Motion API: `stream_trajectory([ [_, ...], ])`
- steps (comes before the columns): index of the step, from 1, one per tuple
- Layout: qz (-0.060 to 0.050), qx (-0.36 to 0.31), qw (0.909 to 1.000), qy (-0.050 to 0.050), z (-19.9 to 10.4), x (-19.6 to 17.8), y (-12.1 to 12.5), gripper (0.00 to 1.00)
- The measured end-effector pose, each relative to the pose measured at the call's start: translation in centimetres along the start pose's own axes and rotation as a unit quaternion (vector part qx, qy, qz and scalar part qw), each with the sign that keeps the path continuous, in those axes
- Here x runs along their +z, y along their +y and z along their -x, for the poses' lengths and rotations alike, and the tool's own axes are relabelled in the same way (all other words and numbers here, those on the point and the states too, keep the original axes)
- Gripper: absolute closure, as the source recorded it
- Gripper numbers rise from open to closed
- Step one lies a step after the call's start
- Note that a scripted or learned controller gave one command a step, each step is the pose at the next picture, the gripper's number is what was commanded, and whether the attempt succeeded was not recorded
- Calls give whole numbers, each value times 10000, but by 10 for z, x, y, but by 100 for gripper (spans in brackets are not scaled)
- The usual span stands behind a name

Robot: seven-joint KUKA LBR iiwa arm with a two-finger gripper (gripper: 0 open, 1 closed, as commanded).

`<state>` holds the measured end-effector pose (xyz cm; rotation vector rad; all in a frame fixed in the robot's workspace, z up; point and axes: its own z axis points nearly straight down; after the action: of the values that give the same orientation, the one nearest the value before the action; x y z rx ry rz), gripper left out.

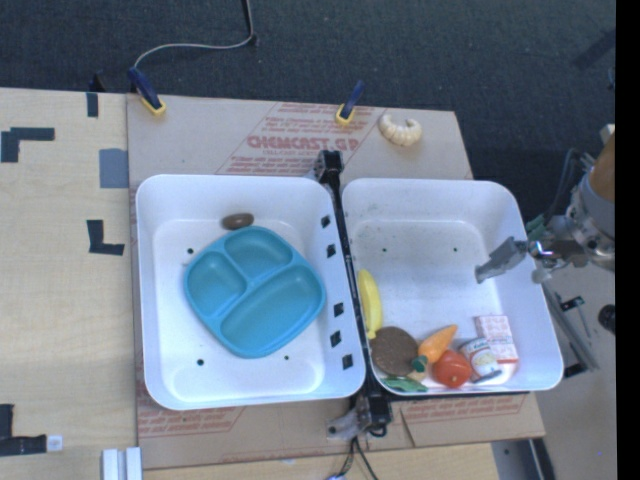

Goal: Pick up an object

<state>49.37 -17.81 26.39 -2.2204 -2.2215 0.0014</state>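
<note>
Your claw (500, 261) hangs over the right bin's (420, 193) right side, above bare floor. Can't tell how far open it is; nothing visible in it. Pickable stuff is crowded into that bin's near corner: banana (370, 303) along the divider wall, brown disc (394, 349), carrot (437, 342), tomato (452, 369), small carton (495, 334) and a can (484, 358), mostly touching each other. Tight packing probably makes a clean grab hard; banana and carton look the most exposed. Left bin (160, 208) holds a blue divided plate (254, 290) plus a small brown lump (238, 221) just behind it. Outside the bins, a pale curled item (400, 129) sits on the counter's cardboard (280, 143). Two clamps (147, 92) pin the cardboard edge.
</note>
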Motion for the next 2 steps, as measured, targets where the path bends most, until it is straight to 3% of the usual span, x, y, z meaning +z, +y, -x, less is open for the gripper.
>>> stream_trajectory([
  [1, -13, 1, 10000, 9, -33, 110, -11, 0],
  [2, 56, 9, 10000, -5, -82, 175, -6, 0],
])
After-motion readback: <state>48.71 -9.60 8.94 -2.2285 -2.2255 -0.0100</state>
